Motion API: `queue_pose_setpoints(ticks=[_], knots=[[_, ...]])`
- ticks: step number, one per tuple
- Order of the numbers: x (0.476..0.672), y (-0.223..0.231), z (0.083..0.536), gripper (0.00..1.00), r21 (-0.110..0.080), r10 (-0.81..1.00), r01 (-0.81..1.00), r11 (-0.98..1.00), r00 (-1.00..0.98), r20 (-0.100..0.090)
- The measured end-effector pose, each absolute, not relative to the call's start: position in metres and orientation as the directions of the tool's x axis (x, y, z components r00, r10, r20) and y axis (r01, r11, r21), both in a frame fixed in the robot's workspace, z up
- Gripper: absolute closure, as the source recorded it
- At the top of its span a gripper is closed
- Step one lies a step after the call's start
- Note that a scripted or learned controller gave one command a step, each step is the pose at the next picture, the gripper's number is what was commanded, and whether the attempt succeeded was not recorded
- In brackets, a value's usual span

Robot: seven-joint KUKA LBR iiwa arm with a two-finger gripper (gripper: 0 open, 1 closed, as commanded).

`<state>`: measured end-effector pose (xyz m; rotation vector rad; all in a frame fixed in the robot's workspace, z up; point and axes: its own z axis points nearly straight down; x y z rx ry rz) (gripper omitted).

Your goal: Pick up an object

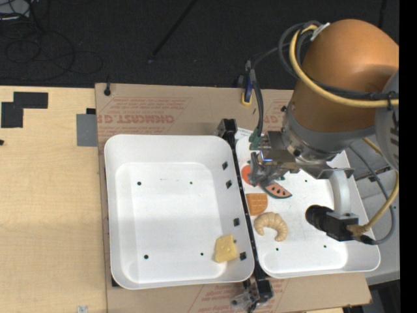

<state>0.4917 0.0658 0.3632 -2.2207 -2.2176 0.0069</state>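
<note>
Looming over the right bin (365, 259), the orange band of the arm (348, 57) is closest to the camera. Under it the gripper (262, 171) hangs at the left side of this bin, directly above a small orange-red piece (247, 173); whether its fingers are open I cannot tell. A watermelon slice (279, 190) lies just right of the gripper, a waffle-like piece (257, 204) and a croissant (272, 225) lower in the frame, its long axis horizontal. The left bin (130, 175) holds a yellow cheese wedge (225, 248) at its lower right.
</note>
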Motion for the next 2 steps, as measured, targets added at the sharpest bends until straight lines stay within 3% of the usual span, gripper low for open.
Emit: queue_pose_setpoints(ticks=[1, 2], knots=[[0.523, 0.102, 0.426, 1.0, 0.003, 1.0, 1.0, 0.003, -0.003, 0.0], [0.473, 0.06, 0.352, 1.0, -0.011, 1.0, 1.0, -0.004, 0.004, -0.002]])
